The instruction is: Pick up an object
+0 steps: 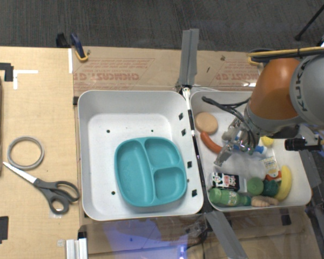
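My gripper (231, 147) hangs low in the right bin (243, 97), over its middle. One finger (224, 156) points down-left just above a small black and white carton (225, 182). An orange sausage-shaped toy (209, 141) lies just left of the gripper, with a tan bun (207, 122) behind it. Nothing shows between the fingers, which look spread apart.
A green bottle (228, 198), a green cup (254, 186), a banana (284, 181) and a small bottle (270, 165) crowd the right bin's front right. The left bin (97, 112) holds a teal divided tray (151, 170). Scissors (46, 188) and a tape roll (25, 152) lie on the bench at the left.
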